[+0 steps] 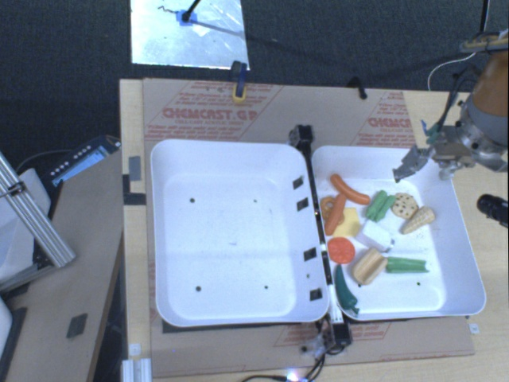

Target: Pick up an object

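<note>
Camera view: the claw [413,165] is hovering over the far edge of the right bin [461,281], carrying nothing; whether it is open or closed cannot be told. The toy foods, among them a sausage [351,188] and a cookie [404,206], are lying ungrasped in that bin, so the pick is not yet made.

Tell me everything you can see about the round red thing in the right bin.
The round red disc-shaped toy looks like a plastic tomato slice, flat and matte, lying face up. It sits in the right white bin close to the divider side, just below a yellow block, which it appears to touch. A tan bread-like piece lies right beside it; contact there is unclear.
</note>
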`<state>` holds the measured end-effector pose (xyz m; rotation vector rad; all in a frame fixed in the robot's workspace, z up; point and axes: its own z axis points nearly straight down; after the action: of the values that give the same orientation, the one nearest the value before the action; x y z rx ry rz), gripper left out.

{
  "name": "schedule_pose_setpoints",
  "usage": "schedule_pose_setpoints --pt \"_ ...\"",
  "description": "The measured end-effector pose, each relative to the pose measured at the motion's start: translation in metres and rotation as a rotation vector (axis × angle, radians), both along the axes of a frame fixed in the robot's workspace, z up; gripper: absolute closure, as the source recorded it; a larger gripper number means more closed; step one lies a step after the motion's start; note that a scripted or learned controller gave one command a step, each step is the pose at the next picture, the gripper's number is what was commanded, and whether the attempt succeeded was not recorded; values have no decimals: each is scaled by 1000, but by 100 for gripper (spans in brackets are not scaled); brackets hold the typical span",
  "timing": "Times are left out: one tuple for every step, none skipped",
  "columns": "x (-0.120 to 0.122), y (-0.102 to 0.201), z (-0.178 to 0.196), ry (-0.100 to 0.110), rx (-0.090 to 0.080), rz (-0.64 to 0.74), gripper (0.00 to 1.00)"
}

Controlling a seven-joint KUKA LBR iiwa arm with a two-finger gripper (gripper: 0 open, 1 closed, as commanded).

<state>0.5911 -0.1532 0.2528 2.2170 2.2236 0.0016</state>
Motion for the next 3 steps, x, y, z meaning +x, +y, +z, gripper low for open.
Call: schedule_pose_setpoints --pt "-38 77 -41 6 4 7 0" --pt "-108 85 -66 8 3 -2 0" --pt "-11 48 -173 -5 -4 0 0"
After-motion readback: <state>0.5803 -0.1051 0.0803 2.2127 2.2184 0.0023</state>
